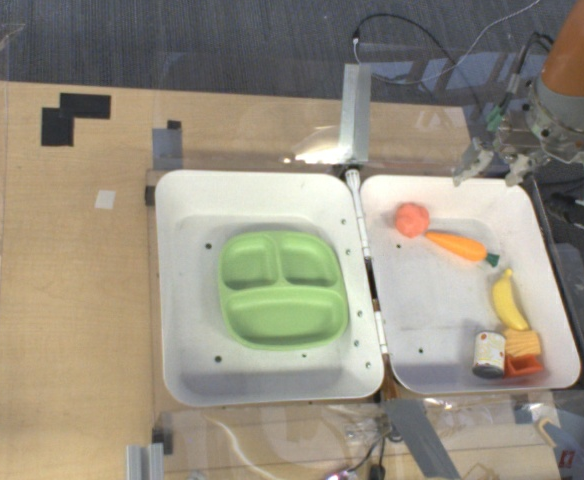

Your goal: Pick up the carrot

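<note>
Orange and tapered, the carrot (457, 246) lay in the right bin (542, 228), its thick end touching a pink ball (411, 219). It looked light, rigid and smooth; mid-body seemed the safest grip. Above the bin's far edge, the gripper (492, 168) hung spread, holding nothing.

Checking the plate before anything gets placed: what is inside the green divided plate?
The green divided plate in the left bin shows three bare compartments with nothing lying in them. The bin floor under the plate is covered, so it cannot be seen.
</note>
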`<state>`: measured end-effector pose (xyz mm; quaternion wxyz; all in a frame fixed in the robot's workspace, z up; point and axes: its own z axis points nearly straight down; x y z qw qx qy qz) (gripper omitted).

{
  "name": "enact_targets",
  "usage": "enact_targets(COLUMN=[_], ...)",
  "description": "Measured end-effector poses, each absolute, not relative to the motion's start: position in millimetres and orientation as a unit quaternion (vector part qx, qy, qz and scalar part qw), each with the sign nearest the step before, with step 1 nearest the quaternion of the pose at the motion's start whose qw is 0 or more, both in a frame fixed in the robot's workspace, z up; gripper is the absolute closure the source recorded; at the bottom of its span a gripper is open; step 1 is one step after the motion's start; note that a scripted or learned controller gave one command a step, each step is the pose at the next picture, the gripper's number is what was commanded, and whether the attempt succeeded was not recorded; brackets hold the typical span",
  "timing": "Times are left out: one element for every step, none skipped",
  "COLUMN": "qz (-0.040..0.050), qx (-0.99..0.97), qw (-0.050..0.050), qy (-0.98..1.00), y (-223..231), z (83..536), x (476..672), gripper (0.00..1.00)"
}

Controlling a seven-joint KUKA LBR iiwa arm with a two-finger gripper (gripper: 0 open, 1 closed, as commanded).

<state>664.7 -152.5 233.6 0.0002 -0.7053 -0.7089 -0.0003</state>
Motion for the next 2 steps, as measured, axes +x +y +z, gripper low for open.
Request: enact_targets(qz=[0.0006, -0.0022], qx=[-0.709, -0.693], qw=[0.001, -0.003], qy=[-0.705, -0.721], y=[-171.4, -182.5], z=[120.0, 87.3], x=[617.8, 637.5], gripper=[0.00, 0.00])
